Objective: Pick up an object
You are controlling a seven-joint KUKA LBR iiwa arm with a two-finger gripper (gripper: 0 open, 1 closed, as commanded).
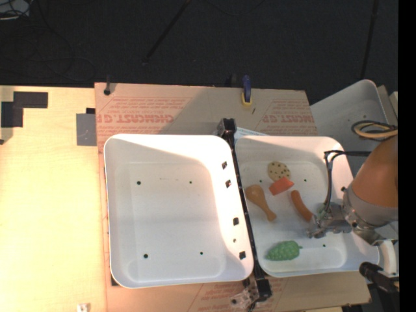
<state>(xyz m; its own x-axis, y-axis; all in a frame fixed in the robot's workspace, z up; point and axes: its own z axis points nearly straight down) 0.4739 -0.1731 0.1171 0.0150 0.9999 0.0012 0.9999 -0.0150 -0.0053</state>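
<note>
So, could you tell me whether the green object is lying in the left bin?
No, the green object lies near the front edge of the right bin.

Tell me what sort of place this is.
Likely a robotics lab test bench: two white bins clamped on cardboard, toy food such as a drumstick and cookie, and a robot arm reaching in.

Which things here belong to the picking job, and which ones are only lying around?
For the job: gripper, cookie, red piece, drumstick, sausage, green toy, right bin.

Lying about: left bin, cardboard, blue clamp.
</note>
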